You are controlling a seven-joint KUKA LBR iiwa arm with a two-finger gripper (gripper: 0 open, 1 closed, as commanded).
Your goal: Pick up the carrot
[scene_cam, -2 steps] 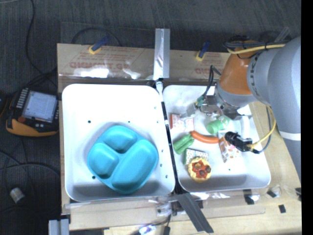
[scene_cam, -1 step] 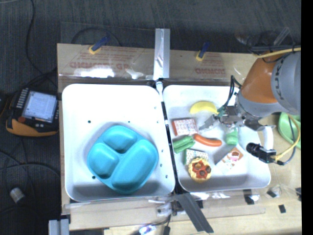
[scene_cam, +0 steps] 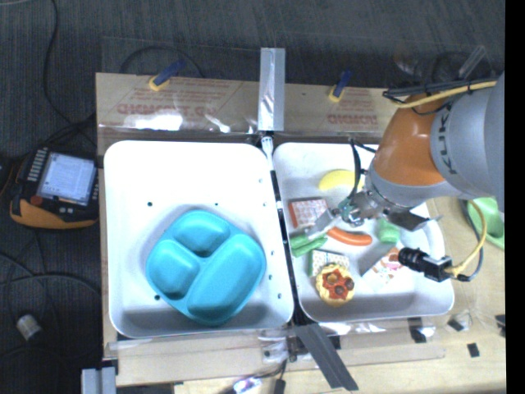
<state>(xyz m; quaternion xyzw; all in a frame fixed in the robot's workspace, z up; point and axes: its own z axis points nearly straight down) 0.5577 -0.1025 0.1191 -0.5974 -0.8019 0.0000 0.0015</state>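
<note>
The carrot point(scene_cam: 349, 237), a short orange-red piece, lies flat in the middle of the right bin point(scene_cam: 435, 302). My gripper point(scene_cam: 346, 213) hangs low over the bin, just behind and above the carrot and close to its left half. The grey arm with its orange band point(scene_cam: 410, 158) reaches in from the right and hides part of the bin's back right corner. The carrot lies whole in view with nothing gripping it.
Around the carrot lie a green vegetable point(scene_cam: 308, 242), a pink packet point(scene_cam: 308, 212), a yellow fruit point(scene_cam: 336, 179), a small green piece point(scene_cam: 387, 235), a pizza slice toy point(scene_cam: 335, 281) and a white-red packet point(scene_cam: 384, 267). A blue divided tray point(scene_cam: 205, 265) sits in the left bin point(scene_cam: 131, 179).
</note>
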